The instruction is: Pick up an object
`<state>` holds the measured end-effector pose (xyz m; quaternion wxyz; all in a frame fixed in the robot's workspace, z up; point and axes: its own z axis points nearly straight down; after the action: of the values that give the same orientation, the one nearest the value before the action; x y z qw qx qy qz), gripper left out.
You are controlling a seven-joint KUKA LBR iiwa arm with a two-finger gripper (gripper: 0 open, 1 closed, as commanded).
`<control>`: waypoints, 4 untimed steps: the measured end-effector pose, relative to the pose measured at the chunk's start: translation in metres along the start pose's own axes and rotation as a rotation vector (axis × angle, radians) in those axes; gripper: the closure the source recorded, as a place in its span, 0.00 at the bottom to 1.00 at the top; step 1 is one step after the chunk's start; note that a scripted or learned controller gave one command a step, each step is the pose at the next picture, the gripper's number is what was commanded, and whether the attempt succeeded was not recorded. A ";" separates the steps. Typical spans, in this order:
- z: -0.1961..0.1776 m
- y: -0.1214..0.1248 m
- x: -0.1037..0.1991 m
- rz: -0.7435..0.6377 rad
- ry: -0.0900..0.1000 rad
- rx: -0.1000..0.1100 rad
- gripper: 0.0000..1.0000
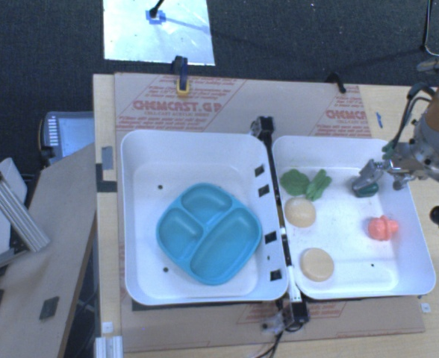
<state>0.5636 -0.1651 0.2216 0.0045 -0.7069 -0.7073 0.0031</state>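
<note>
Two white bins [204,144] on cardboard-topped bench [234,99] — dark carpet [40,36] around.

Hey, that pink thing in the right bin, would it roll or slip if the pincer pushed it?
The pink thing looks lumpy and rounded, so a push would probably make it wobble or roll a little. It lies on the smooth white floor of the right bin, so it may well slide. It looks small, probably light.
</note>
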 end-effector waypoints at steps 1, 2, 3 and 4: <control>-0.007 0.003 0.000 -0.003 -0.002 -0.012 0.00; 0.036 -0.002 0.002 -0.001 -0.002 -0.010 0.00; 0.097 0.004 0.007 -0.001 -0.001 -0.009 0.00; 0.139 0.005 0.007 -0.001 -0.002 -0.010 0.00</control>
<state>0.5669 -0.1579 0.0829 0.0002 -0.7067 -0.7075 0.0000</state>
